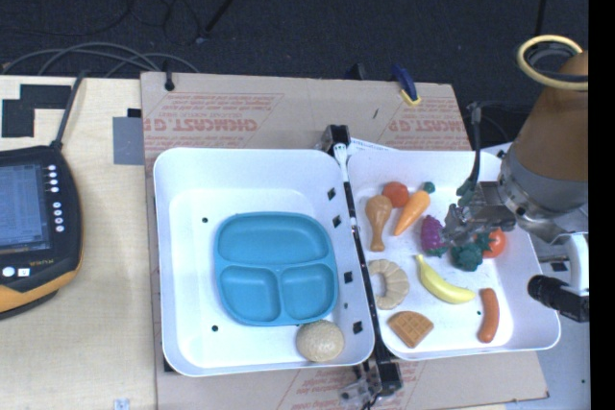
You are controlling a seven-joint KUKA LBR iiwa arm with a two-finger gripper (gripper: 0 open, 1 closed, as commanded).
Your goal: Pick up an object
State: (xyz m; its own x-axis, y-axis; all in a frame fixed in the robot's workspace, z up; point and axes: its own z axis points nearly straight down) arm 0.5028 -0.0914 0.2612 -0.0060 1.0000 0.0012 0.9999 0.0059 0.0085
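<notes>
The arm (553,139) reaches in from three o'clock and its gripper (468,224) sits low over the right bin (524,336), among the toy food at that bin's three o'clock side. The dark fingers blend into the items beneath them, so I cannot tell how the jaws stand or whether anything is between them.

Just under the gripper lie a purple piece (431,232), a dark green piece (470,254) and a tomato (495,244), crowded together and touching or nearly so. At eleven o'clock from the gripper a carrot (412,211) leans beside a drumstick (379,216). At six o'clock from the gripper lies a banana (443,283), with a sausage (489,314) toward five o'clock. A bagel (389,283) and a waffle (411,328) lie along the bin's seven o'clock side.

The left bin (183,206) holds a blue tray (274,266) with three compartments, and a bun (319,340) at the tray's five o'clock corner. A pendant (34,221) rests on the bench at nine o'clock
</notes>
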